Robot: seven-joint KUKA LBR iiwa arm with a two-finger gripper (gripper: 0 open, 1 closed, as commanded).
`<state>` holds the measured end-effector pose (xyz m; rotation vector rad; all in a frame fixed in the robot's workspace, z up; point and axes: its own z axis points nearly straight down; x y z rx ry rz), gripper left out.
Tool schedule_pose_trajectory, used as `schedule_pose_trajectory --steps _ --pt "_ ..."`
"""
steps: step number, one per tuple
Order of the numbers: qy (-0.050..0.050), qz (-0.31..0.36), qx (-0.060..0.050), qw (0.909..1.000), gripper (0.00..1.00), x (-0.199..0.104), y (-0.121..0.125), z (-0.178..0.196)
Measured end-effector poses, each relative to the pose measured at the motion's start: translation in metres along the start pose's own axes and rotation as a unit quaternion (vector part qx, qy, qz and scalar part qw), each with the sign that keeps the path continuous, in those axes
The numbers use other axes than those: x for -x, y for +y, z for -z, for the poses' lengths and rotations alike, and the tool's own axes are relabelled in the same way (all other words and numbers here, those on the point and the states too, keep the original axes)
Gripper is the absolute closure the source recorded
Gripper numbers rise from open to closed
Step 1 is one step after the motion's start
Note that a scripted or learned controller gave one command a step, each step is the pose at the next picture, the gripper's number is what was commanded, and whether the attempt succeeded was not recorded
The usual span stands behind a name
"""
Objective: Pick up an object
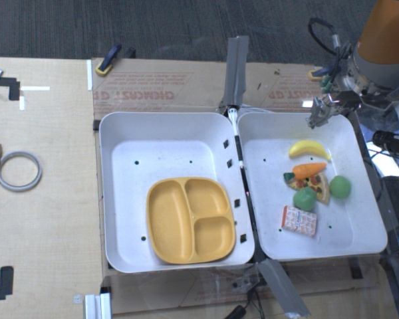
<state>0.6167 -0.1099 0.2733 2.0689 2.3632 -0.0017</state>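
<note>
Your bench is pale wood with a cardboard sheet under two white bins; the right bin (359,234) is the landmark here. Inside it, the banana (310,150) lies in the upper middle, its long axis running roughly left to right, ends curving down. Just below it sit the carrot (308,170), also lying mostly crosswise and tilted up to the right, a green ball (340,187), a second green piece (304,199) and a red-and-white packet (299,220). The gripper (319,113) hovers over that bin's top rim, above the banana and apart from it, holding nothing. The left bin (120,191) carries a yellow divided plate (190,219).
</note>
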Motion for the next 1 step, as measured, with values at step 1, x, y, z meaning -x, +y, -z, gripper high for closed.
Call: schedule_pose_trajectory --steps 1 --pt "-0.001 0.138 0.0 0.9905 1.0 -0.0399 0.0409 0.1105"
